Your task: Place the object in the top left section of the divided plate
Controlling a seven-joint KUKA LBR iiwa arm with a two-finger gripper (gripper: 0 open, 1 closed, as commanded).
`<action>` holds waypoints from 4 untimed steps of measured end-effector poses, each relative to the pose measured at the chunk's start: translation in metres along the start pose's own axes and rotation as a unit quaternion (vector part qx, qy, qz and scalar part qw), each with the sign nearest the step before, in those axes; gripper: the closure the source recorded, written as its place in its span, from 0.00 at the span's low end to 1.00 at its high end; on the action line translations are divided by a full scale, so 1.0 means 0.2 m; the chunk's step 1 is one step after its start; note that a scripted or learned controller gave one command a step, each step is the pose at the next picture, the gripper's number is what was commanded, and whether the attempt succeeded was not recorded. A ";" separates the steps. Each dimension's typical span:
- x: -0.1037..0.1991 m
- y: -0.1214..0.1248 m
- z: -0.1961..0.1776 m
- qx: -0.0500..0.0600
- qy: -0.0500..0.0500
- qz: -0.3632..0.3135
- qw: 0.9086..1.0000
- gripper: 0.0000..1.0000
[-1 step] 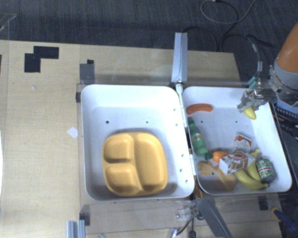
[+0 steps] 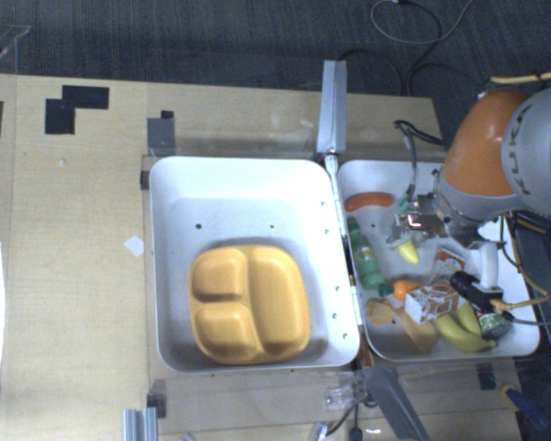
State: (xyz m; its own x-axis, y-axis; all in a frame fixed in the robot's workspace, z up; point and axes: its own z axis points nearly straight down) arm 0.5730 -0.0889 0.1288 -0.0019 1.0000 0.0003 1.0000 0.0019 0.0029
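Sitting low in the left bin (image 2: pixel 165 246), the yellow divided plate (image 2: pixel 250 303) holds nothing. Right bin (image 2: pixel 523 343): bananas (image 2: pixel 464 329), a small carton (image 2: pixel 430 303), a green bottle (image 2: pixel 365 260). Gripper (image 2: pixel 421 220) hangs over that clutter; its grasp state I cannot tell, nor which item is the object.

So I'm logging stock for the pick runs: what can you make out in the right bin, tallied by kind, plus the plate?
Bananas: 2
Green bottle: 1
Small carton: 1
Small orange piece: 1
Small yellow piece: 1
Red-orange item: 1
Yellow divided plate, left bin: 1
Total: 8, though the right bin is cluttered and partly hidden by the arm.
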 end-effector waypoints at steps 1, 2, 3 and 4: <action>0.47 -0.18 -0.28 -0.001 0.000 -0.091 0.996 1.00; 0.89 -0.42 -0.56 -0.001 0.001 -0.151 0.989 1.00; 1.18 -0.24 -0.24 0.001 0.000 -0.249 0.968 1.00; 1.37 -0.43 -0.19 0.001 0.001 -0.304 0.953 1.00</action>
State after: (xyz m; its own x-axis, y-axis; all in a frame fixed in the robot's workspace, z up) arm 0.4870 0.1845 0.1660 -0.5800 0.8146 0.0002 0.8146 0.5800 0.0020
